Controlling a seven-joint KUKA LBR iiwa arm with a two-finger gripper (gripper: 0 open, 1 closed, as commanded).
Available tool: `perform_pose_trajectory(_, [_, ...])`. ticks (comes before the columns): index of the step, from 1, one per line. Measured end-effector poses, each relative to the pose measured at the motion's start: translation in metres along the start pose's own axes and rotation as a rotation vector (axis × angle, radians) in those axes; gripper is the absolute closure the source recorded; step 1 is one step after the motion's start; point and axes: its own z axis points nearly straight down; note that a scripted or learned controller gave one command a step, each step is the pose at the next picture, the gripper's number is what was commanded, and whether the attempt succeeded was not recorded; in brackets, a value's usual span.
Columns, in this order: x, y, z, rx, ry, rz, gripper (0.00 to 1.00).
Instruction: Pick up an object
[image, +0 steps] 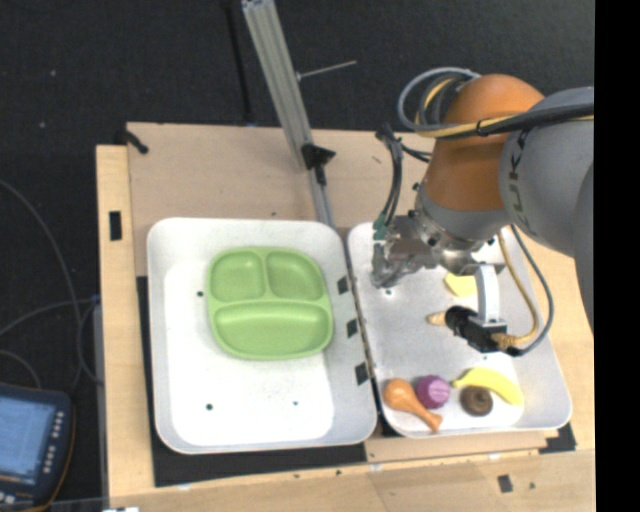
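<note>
Your green three-compartment plastic plate (270, 304) sits in the left white bin (180, 400). At the right white bin's (545, 400) near edge lie an orange pear-shaped toy (409, 400), purple round toy (433, 390), brown ring (477, 400) and yellow banana (497, 382). The jaws (385, 272) hang over its far-left corner; you probably cannot tell their spread.

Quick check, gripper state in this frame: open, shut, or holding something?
Gripper: cannot be told; it is low over the upper left of the right bin, with nothing visibly in it.
</note>
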Motion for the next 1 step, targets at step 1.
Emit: perform_pose_trajectory(1, [0.0536,-0.0075,0.01,0.0,0.0,0.0,1.0])
